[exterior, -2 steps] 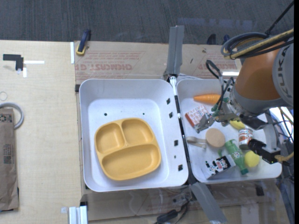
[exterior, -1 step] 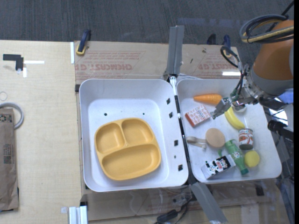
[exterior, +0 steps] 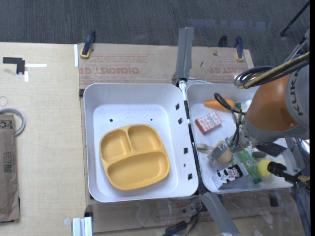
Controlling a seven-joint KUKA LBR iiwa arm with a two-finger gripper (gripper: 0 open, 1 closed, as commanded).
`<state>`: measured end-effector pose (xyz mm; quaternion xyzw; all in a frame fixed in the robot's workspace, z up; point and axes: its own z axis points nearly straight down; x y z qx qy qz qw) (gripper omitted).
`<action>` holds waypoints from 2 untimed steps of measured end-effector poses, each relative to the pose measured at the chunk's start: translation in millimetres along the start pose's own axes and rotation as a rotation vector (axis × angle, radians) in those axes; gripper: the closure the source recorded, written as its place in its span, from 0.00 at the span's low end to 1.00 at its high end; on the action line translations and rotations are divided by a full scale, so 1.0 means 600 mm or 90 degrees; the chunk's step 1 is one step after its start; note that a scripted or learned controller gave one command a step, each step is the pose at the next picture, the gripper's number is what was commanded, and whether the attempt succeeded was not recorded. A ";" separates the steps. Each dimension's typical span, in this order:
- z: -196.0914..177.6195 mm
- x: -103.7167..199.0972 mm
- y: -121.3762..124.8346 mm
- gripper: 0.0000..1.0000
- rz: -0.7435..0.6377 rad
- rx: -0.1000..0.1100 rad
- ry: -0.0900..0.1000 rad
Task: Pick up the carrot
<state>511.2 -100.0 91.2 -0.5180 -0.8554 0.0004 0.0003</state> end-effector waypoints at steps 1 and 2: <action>-0.014 -0.001 -0.001 1.00 0.003 0.000 0.000; 0.000 -0.030 0.054 1.00 0.127 0.000 -0.001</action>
